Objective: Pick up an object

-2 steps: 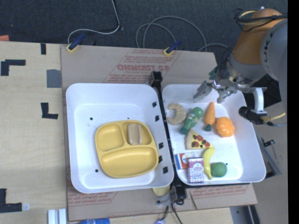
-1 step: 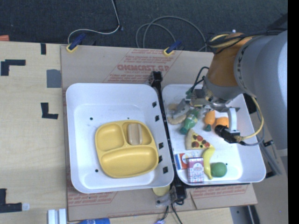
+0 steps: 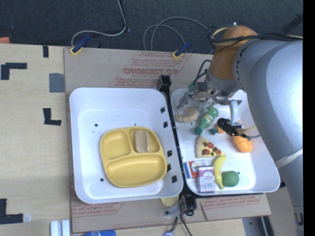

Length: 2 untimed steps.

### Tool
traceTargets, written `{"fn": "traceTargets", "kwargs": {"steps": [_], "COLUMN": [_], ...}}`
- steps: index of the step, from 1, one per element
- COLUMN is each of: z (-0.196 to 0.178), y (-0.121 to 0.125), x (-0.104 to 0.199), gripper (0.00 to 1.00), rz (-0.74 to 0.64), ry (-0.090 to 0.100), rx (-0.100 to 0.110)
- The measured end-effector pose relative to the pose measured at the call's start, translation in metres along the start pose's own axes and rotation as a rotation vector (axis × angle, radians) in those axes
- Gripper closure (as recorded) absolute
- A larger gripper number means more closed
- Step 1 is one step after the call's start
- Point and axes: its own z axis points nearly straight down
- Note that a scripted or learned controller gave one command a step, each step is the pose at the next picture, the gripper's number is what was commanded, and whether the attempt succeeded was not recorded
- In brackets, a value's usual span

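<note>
My gripper [image 3: 196,100] hangs low over the far end of the right bin [image 3: 263,168], below the orange-banded wrist. Right beneath it lie a tan bread-like piece [image 3: 187,115] and a green bottle [image 3: 205,119] tilted on its side. I cannot tell whether the gripper touches either one. Further toward the front of this bin lie a pizza slice [image 3: 206,147], a banana [image 3: 219,170], a green round fruit [image 3: 230,179], a red-and-white box [image 3: 205,179] and an orange carrot-like piece [image 3: 242,143].
The left bin [image 3: 83,107] holds a yellow divided tray [image 3: 133,166] with a tan oblong item [image 3: 142,141] in one compartment. A black divider [image 3: 170,127] runs between the bins. The arm's big grey body covers the right bin's right side. Cables lie behind the bins.
</note>
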Motion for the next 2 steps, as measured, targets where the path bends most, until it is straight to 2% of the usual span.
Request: {"fn": "traceTargets", "kwargs": {"steps": [1, 2], "z": [0.008, -0.003], "y": [0.001, 0.001], "x": [-0.016, -0.016], "gripper": [0.00, 1.00], "rz": [0.005, 0.002], "ry": [-0.001, -0.003], "rx": [0.007, 0.006]}}
